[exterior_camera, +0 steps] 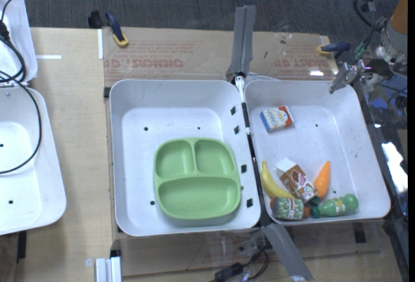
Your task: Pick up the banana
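The banana's [272, 183] lower end is hidden under a brown carton [296, 181] and a can [289, 208]. The gripper [347, 76] is blurred, its fingers too small to read. The arm [397, 28] is cut off by the right edge.

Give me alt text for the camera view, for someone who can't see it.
A yellow banana lies in the right bin beside a small carton, a carrot, a green bottle and a can. The gripper hovers over that bin's far right corner. The left bin holds a green divided plate.
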Available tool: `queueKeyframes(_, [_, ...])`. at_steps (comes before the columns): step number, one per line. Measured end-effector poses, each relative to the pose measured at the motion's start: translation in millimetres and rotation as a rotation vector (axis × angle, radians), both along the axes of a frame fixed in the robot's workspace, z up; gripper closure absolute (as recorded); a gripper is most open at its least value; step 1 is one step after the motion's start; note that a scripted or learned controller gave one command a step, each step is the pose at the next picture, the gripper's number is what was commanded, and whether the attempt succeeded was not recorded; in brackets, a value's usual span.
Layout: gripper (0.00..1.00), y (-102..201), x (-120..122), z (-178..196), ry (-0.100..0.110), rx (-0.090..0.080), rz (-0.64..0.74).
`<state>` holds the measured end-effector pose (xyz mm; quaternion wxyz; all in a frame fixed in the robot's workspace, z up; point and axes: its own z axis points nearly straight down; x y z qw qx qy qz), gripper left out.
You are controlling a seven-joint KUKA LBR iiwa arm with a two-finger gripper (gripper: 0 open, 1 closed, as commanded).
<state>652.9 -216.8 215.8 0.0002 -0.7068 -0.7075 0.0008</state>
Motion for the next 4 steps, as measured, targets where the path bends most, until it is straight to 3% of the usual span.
queueKeyframes(1, [0.0,0,0,0,0.0,0.0,0.0])
queueKeyframes(2, [0.0,28,6,-10,0.001,-0.001,-0.115])
queueKeyframes(3, [0.0,43,-87,-107,0.002,0.001,-0.026])
queueKeyframes(4, [0.0,100,-147,-113,0.002,0.001,-0.186])
